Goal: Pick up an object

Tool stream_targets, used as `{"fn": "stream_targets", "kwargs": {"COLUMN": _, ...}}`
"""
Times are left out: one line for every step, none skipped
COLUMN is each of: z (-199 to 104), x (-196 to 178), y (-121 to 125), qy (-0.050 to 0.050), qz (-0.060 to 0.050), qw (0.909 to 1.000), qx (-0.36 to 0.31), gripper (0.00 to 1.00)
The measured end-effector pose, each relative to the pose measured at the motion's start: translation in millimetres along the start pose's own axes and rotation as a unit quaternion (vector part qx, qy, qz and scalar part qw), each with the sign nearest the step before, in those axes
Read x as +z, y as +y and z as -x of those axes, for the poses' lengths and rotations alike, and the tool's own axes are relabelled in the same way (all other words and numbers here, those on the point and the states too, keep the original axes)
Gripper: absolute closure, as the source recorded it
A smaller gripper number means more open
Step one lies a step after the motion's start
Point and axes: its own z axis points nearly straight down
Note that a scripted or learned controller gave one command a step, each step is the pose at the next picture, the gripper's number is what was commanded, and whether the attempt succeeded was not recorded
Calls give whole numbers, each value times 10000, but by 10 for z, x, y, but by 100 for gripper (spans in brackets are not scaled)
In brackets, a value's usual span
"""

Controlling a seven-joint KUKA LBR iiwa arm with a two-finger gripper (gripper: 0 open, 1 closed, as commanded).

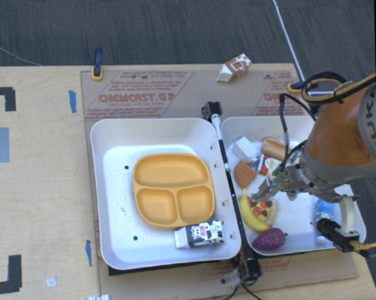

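Near the right bin's front edge, the gripper hangs with jaws apart over the banana: light, stiff, slick-skinned, best pinched mid-curve

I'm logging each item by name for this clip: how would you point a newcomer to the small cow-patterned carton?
Start at the left bin, the one with the yellow divided plate. Look just below the plate's lower right corner, near the bin's front wall, for the small carton lying on its side. It is the only loose item beside the plate there, white with black cow patches.
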Motion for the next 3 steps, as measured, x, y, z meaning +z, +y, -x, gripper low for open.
{"fn": "stream_targets", "kwargs": {"z": 406, "x": 898, "y": 0, "qy": -1, "qz": 9, "qw": 10000, "qx": 2, "gripper": 0}}
{"fn": "stream_targets", "kwargs": {"z": 418, "x": 792, "y": 8, "qy": -14, "qz": 25, "qw": 10000, "qx": 9, "gripper": 100}}
{"fn": "stream_targets", "kwargs": {"z": -306, "x": -2, "y": 319, "qy": 4, "qz": 0, "qw": 10000, "qx": -3, "gripper": 100}}
